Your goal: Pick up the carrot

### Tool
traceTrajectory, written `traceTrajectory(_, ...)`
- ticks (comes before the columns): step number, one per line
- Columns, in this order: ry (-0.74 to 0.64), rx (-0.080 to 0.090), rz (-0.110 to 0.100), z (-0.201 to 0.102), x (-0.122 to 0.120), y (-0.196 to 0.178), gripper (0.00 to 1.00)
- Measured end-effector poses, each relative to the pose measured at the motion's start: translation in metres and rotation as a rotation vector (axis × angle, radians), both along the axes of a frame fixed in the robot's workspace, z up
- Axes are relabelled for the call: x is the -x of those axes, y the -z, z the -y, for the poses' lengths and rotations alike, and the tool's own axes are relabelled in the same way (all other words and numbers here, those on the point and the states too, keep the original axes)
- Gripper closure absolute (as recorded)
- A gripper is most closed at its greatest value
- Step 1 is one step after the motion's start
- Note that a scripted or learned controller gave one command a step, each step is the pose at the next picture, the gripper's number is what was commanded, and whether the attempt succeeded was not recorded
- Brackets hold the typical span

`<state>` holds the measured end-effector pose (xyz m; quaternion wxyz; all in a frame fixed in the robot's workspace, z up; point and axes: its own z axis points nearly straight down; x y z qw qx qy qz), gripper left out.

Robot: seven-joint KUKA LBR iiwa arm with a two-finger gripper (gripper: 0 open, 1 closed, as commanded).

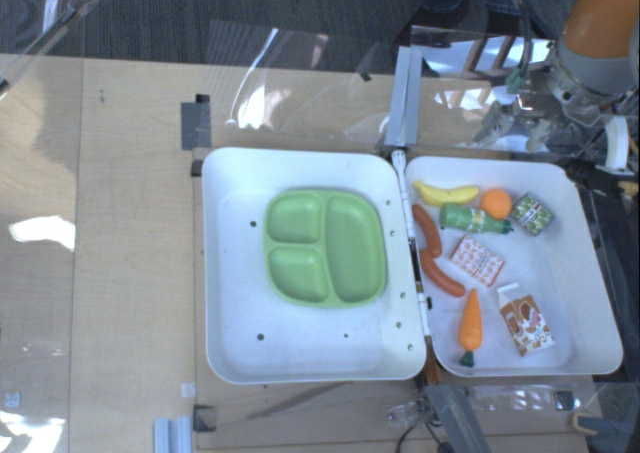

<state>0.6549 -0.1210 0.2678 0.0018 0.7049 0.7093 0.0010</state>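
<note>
Carrot (470, 320) near the front edge of the right bin (590, 341), tip pointing toward the back, green stub at the front, between a sausage (441, 274) and a brown carton (525, 325). Green divided plate (327, 246) in the left bin (230, 321). Arm (600, 26) above the right bin's back right corner.

Carrot (470, 321) lies open above; sausage (441, 274) and carton (525, 325) flank it.
</note>
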Motion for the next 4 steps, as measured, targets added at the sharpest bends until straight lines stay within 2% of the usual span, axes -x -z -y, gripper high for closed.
traceTrajectory(1,0.059,0.002,0.017,0.032,-0.005,0.156,0.00)
traceTrajectory(2,0.007,0.000,0.004,0.051,0.047,0.180,0.00)
traceTrajectory(3,0.006,0.003,0.014,0.051,0.044,0.167,1.00)
traceTrajectory(4,-0.029,0.001,0.006,0.012,0.047,0.042,1.00)
